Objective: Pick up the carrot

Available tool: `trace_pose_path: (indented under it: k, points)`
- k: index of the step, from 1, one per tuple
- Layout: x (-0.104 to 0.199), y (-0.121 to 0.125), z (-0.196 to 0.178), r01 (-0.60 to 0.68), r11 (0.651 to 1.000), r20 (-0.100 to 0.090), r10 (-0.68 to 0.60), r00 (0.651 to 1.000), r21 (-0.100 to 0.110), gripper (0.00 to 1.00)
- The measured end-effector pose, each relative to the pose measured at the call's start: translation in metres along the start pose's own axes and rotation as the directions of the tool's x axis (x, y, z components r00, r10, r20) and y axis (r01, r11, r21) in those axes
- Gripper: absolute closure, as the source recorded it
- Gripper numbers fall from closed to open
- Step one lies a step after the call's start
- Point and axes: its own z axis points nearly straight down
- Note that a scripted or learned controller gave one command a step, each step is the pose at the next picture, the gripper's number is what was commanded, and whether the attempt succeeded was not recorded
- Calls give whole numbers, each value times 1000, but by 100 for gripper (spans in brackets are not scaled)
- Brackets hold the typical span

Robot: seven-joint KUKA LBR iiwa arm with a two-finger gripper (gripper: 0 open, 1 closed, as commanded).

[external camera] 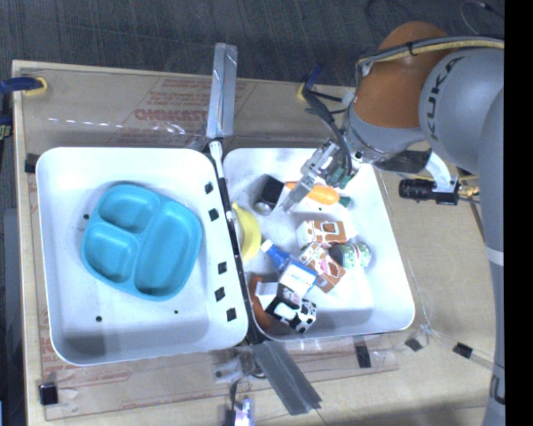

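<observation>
hovering at the carrot [322, 195] near the right bin's [386, 238] far wall, the gripper [303, 187] looks spread, nothing held; the black cup [268, 192] just beside could block a finger.

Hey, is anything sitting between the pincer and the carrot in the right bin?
Nothing visible does. The pincer is right over the orange carrot in the right white bin, its fingers crossing the carrot's left part. The small black cup sits just left, apart.

fingers [294, 195] by carrot [317, 194] | R bin [386, 238] | blue tray [142, 240] L bin [62, 238]
</observation>
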Motion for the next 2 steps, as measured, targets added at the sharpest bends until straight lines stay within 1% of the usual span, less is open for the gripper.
trace_pose_path:
  k: [1, 2]
  points:
    - [-31, -29, 103, 9, 1000, -1, -9, 1000, 1, 0]
    - [-32, -28, 92, 13, 1000, 2, -13, 1000, 0, 100]
